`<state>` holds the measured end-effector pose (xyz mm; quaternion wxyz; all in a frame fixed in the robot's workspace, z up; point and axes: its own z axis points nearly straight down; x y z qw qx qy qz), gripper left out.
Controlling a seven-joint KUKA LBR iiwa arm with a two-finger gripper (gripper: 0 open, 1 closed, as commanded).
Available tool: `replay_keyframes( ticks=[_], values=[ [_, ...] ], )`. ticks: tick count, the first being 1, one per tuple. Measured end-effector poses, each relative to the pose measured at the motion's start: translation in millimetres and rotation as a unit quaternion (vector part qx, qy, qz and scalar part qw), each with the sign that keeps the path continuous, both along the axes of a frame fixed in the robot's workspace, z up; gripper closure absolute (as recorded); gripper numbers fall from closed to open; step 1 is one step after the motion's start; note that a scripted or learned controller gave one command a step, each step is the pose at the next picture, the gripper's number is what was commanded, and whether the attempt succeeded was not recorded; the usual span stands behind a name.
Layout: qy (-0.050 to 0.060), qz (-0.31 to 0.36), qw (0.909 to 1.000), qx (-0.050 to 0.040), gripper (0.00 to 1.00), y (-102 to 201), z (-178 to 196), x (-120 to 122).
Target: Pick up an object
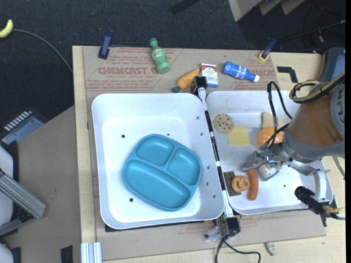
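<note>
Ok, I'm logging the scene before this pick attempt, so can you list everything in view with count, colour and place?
bins: 2, white, side by side on the bench
divided plate: 1, blue, left bin
cookie: 1, tan, right bin
cheese slice: 1, yellow, right bin
orange piece: 1, orange, right bin
pretzel: 1, brown, right bin
hot dog: 1, red, right bin
green bottle: 1, behind the bins
blue bottle: 1, behind the bins
carton: 1, red and white, behind the bins
arm: 1, grey and orange, over right bin
gripper: 1, over right bin
</note>
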<state>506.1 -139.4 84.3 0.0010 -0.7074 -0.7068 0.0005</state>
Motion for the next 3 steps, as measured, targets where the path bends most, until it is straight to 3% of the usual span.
replay_keyframes(
  ticks=[1, 2, 3],
  values=[
    [-0.002, 0.0, 1.0, -0.0006, 1.0, 0, 11, 1],
    [-0.003, 0.001, 1.0, -0.0001, 1.0, 49, 1, 51],
    [-0.002, 0.001, 1.0, 0.0, 1.0, 106, 101, 74]
  ],
)
